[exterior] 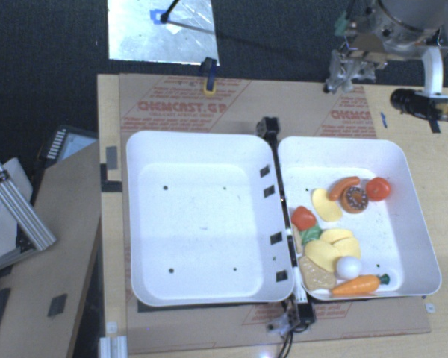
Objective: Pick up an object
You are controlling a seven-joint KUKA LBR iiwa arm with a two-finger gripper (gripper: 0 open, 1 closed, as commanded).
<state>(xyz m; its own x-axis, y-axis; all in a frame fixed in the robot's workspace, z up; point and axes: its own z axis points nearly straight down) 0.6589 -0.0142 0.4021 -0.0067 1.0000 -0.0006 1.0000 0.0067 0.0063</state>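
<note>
The gripper (342, 77) hangs above the table behind the right bin (414, 200); I cannot tell its jaws' state. Approach stage: next, descend onto a toy, perhaps the tomato (378, 189).

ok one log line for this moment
arm: above bench, behind bins | gripper: holding nothing | right bin: toy food, carrot at front | task: pick not started
</note>
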